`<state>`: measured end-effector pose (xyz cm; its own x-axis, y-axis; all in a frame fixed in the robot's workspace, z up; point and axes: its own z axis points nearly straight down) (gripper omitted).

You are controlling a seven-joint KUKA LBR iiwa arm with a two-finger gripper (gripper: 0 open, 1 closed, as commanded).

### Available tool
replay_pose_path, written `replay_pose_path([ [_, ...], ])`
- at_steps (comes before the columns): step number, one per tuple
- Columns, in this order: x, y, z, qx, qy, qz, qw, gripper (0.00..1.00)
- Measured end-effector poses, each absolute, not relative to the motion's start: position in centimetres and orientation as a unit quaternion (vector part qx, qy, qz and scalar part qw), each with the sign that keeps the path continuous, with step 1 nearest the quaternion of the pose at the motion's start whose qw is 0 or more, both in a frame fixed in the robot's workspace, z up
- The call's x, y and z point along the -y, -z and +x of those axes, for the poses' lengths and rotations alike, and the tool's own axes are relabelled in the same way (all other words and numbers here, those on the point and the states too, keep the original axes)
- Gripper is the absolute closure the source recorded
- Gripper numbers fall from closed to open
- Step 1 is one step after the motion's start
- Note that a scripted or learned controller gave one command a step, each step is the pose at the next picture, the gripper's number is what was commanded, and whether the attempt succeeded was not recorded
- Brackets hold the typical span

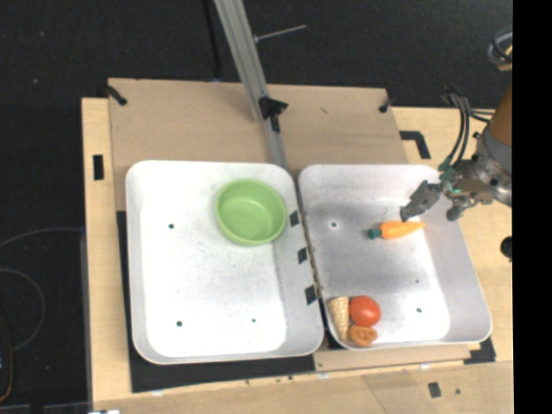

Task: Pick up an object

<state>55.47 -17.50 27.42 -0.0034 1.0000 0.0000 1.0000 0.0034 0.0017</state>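
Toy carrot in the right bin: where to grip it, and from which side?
Grip the carrot across its thick orange middle, probably from straight above. It lies flat and nearly crosswise on the right bin floor with its green stub at the left, so fingers should close across its narrow width. The gripper sits just above its right end.

the light is even and fairly bright from overhead, and the two white bins (207, 335) are nearly washed out, with grey mottled patches on their floors. shadows are soft and short; the green bowl (251, 212) casts a faint one. the dark floor around the bench loses detail. the picture is slightly soft and grainy throughout.
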Motion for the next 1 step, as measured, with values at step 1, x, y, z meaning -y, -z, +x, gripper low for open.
replay_pose_path([
  [1,17.49,-27.43,55.47,-0.708,-0.0009,0.706,0.001,0.0],
])
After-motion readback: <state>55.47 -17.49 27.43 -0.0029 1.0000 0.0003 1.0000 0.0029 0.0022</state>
